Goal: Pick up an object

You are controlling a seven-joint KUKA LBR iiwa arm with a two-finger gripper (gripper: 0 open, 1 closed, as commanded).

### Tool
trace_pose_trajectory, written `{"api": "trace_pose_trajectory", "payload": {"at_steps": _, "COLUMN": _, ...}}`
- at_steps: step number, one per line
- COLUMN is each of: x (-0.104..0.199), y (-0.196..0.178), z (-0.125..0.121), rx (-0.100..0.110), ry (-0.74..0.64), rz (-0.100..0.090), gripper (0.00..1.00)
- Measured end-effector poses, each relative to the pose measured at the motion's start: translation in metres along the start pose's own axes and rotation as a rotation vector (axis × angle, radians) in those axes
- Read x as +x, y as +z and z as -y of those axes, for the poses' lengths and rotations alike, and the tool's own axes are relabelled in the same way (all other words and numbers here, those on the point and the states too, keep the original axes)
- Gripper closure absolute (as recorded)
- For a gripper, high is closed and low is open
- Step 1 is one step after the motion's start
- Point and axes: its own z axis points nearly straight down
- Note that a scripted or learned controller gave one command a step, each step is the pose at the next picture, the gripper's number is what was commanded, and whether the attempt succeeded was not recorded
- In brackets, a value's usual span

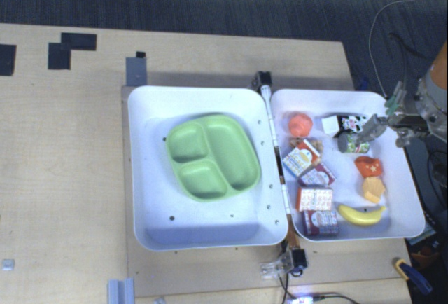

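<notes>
Banana [361, 213] lies well below claw [357, 141], hovering over right bin [413, 187].

One fixed cam above my light wooden bench [63, 176], looking down at a slant, mid-distance, both shallow white plastic bins [140, 176] in frame; my arm enters from right.

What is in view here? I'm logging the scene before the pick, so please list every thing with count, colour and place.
bins: two, white, side by side on the bench.
divided plate: one, green, in the left bin.
ball: one, orange-red, far left of the right bin.
snack packets: about four, red and white, left side of the right bin.
banana: one, yellow, near edge of the right bin.
red piece and orange piece: one each, right side of the right bin.
black-and-white item: one, far side of the right bin.
claw: one, grey, over the right bin.
</notes>
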Motion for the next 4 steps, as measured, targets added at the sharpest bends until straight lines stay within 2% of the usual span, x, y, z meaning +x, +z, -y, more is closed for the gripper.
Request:
{"api": "trace_pose_trajectory", "payload": {"at_steps": 1, "x": 0.014, "y": 0.168, "z": -0.008, "rx": 0.005, "ry": 0.002, "rz": -0.001, "gripper": 0.0}}
{"api": "trace_pose_trajectory", "payload": {"at_steps": 2, "x": 0.014, "y": 0.156, "z": -0.011, "rx": -0.002, "ry": 0.001, "rz": 0.0, "gripper": 1.0}}
{"api": "trace_pose_trajectory", "payload": {"at_steps": 3, "x": 0.014, "y": 0.156, "z": -0.011, "rx": -0.002, "ry": 0.001, "rz": 0.0, "gripper": 0.0}}
{"api": "trace_pose_trajectory", "payload": {"at_steps": 4, "x": 0.046, "y": 0.192, "z": 0.029, "rx": -0.021, "ry": 0.005, "rz": 0.004, "gripper": 0.0}}
